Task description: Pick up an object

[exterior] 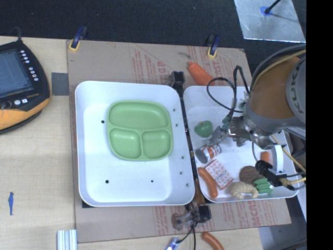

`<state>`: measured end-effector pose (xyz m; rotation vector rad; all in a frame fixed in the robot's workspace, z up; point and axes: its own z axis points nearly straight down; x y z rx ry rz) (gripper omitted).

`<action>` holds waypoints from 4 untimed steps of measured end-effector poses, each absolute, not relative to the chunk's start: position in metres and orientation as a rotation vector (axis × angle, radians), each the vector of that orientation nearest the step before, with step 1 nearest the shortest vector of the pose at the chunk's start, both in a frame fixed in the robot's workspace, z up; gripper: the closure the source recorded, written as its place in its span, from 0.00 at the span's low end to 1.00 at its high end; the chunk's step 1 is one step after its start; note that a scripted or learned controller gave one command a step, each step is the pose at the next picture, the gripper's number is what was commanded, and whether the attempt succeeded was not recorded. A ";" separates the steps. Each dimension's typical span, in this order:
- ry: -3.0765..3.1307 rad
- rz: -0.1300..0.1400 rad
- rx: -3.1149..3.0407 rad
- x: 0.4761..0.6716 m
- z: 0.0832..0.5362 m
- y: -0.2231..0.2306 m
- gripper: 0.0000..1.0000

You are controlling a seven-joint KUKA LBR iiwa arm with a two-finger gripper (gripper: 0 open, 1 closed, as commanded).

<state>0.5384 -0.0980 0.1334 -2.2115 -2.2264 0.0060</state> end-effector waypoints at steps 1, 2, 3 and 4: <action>-2.226 0.007 -2.212 0.536 0.091 -0.092 0.00; -2.232 0.010 -2.208 0.536 0.101 -0.093 1.00; -2.231 0.010 -2.208 0.536 0.101 -0.093 0.00; -2.227 0.005 -2.213 0.498 0.091 -0.099 0.00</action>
